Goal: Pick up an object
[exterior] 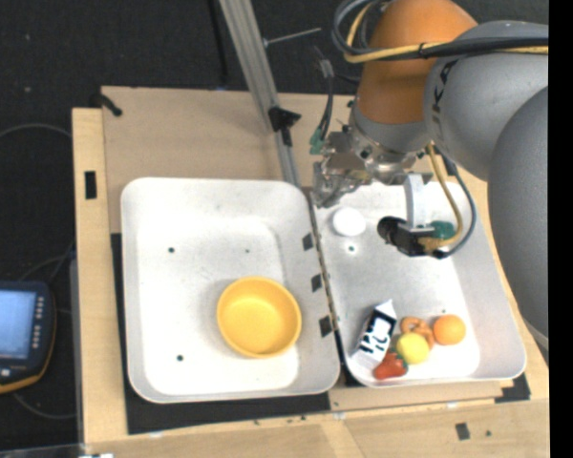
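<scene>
A grey arm (487, 84) reaches in from the right and holds its gripper (327, 187) low over the far left corner of the right bin (477, 284), close to the divide between the two white bins. Whether the gripper is open or closed cannot be told from this angle, and nothing is seen in its grasp. The nearest candidate for picking, a small white round piece (348, 222), lies on the bin floor just beside the gripper and appears apart from it. Other candidates crowd the near edge of the same bin: a black-and-white carton (375, 332), an orange fruit (449, 329), a yellow fruit (413, 349) and a red piece (392, 367), touching or nearly so. A yellow bowl (259, 316) sits alone in the left bin (162, 218). The task looks to be at the approach stage, with no pick made yet. The next move appears to call for centring over one object, likely the white piece, going down to the bin floor and closing squarely. The piece looks low and flat, so a clean grip may be hard to get.
</scene>
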